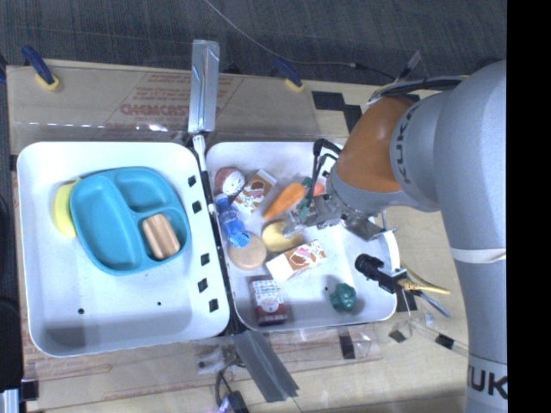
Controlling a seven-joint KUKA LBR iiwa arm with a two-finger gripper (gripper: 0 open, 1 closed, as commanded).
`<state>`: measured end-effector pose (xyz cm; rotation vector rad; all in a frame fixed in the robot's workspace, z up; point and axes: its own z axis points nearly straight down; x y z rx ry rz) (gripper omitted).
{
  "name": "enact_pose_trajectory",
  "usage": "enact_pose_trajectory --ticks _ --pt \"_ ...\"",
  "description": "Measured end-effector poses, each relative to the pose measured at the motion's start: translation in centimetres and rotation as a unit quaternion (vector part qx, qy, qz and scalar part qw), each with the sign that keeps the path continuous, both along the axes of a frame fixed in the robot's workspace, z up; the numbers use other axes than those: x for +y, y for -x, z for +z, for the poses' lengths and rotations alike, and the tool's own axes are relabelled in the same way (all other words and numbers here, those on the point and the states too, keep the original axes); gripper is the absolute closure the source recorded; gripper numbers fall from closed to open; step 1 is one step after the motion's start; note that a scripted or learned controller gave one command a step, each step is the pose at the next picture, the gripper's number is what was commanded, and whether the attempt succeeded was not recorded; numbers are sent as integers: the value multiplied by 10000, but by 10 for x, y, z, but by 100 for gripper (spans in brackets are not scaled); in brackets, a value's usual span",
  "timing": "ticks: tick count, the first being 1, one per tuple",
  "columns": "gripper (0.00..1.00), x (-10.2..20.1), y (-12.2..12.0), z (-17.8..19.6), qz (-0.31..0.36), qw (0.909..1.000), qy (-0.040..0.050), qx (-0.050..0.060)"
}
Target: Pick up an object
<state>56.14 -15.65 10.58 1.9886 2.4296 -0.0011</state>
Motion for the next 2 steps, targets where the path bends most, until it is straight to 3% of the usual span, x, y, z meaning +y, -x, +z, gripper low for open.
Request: enact_pose_trajectory --ticks 1,2 --pt "100 12 18 22 905 9959 -17 21" --pt "0 11 18 22 903 9959 -15 21"
